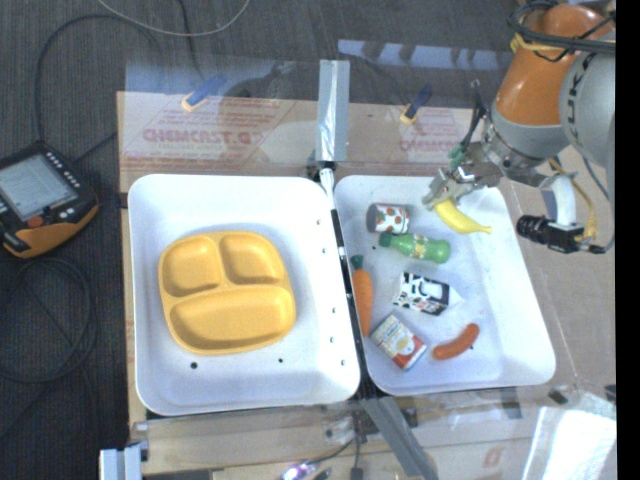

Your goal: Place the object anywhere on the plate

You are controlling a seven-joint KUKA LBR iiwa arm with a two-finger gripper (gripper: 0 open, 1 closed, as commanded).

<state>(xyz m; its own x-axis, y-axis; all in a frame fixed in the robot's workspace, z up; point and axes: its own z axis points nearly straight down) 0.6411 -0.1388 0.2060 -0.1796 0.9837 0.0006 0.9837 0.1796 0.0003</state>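
Claw [447, 190] first: I see it over the right bin's [530, 308] far corner, its tips pinching one end of the banana [462, 218], which lies at the bin's back edge. My yellow plate [228, 290] sits in the left bin [150, 268]. Beside the banana I see a green bottle [416, 246], a can [389, 217], a carrot [362, 300], a sausage [457, 341].

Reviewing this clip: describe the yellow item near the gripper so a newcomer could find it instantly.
Start at the right-hand white bin, the one crowded with toy food. Look to its far corner, where the gripper hovers; the banana lies right beneath it, next to the small can and green bottle. It is the bin's one yellow, curved piece.
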